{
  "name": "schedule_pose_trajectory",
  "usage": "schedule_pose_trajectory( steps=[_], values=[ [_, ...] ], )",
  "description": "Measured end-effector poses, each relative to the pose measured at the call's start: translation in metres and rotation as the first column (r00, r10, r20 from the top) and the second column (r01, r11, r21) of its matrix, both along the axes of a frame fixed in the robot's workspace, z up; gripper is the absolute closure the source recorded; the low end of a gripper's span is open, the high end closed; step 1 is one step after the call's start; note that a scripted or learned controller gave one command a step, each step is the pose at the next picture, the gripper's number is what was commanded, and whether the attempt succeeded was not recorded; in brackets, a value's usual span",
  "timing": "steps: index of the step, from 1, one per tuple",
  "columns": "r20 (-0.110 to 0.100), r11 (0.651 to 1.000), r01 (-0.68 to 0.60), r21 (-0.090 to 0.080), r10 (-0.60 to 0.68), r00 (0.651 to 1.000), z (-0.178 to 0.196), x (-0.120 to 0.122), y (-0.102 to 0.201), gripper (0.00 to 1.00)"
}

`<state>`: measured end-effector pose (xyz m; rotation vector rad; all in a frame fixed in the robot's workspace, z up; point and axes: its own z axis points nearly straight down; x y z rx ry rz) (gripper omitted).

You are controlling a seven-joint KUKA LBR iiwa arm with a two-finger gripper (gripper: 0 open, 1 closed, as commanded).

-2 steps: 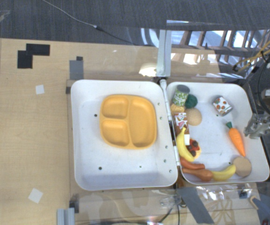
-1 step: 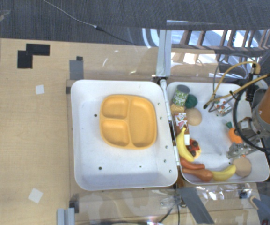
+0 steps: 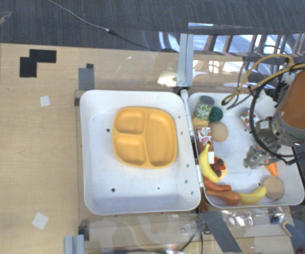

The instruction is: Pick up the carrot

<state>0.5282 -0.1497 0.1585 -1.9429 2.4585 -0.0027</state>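
The table [image 3: 30, 157] carries two shallow white bins side by side. The left bin [image 3: 96, 194] holds a yellow divided plate [image 3: 144, 136] with three compartments. The right bin [image 3: 237, 142] is crowded: along its left wall sit a green broccoli-like toy [image 3: 209, 112], a small carton [image 3: 205, 136], a beige egg-shaped piece [image 3: 219, 132], a banana [image 3: 208, 165] and a reddish sausage [image 3: 221, 190]; a second banana [image 3: 252, 194] and a tan round piece [image 3: 273, 187] lie near the front edge. The arm [image 3: 300, 102] reaches in from the right, with the gripper [image 3: 257, 157] low over the bin's right half. The carrot [image 3: 271, 168] shows as a small orange tip just beside the gripper, toward the right and front; its long axis cannot be read. Whether the gripper is wide or narrow cannot be told.
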Motion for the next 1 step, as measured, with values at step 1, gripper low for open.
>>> schedule_pose_trajectory(
  steps=[1],
  values=[
    [0.003,0.999,-0.048,-0.003,0.048,0.999,-0.0696,-0.0369,-0.0548,1.00]
  ],
)
